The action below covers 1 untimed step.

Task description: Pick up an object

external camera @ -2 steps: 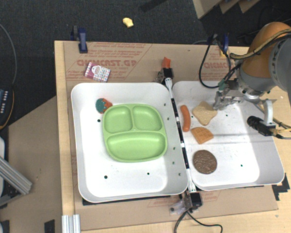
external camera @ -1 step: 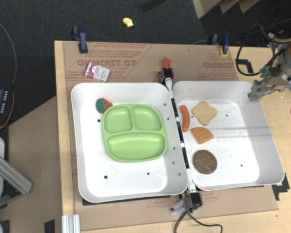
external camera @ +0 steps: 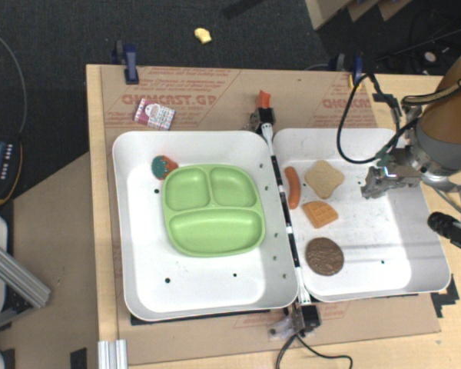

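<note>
While four foods lie in the right bin [external camera: 415, 275] | gripper [external camera: 375, 181] at 3 o'clock, state undetermined | one tray [external camera: 212, 210] left.

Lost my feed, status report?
Tool over right bin, holding nothing. Bread slice, sausage, waffle, brown cookie lying loose. Nothing blocking.

The cardboard sheet [external camera: 215, 91] under the bins bears red print reading roughly "CHEMCAST" (faded, partly illegible).
</note>
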Motion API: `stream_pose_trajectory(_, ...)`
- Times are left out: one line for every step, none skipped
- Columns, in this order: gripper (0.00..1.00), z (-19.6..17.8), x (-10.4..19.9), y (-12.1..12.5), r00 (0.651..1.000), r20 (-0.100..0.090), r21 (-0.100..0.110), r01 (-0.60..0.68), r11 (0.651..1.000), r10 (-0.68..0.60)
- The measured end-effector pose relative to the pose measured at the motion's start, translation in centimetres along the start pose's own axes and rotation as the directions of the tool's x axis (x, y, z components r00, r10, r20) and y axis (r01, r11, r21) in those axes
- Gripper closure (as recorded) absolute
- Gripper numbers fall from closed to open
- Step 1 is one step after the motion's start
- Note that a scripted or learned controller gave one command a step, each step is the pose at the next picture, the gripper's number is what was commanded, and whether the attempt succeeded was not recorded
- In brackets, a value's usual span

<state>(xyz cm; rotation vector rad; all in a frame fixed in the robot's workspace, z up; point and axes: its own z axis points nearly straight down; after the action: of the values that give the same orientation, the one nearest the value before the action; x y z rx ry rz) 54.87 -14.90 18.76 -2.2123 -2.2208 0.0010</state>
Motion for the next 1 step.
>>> stream_pose_trajectory(1.0,-1.72,5.25,1.66,1.0,0.005,-0.01,0.002,1.0,-0.002)
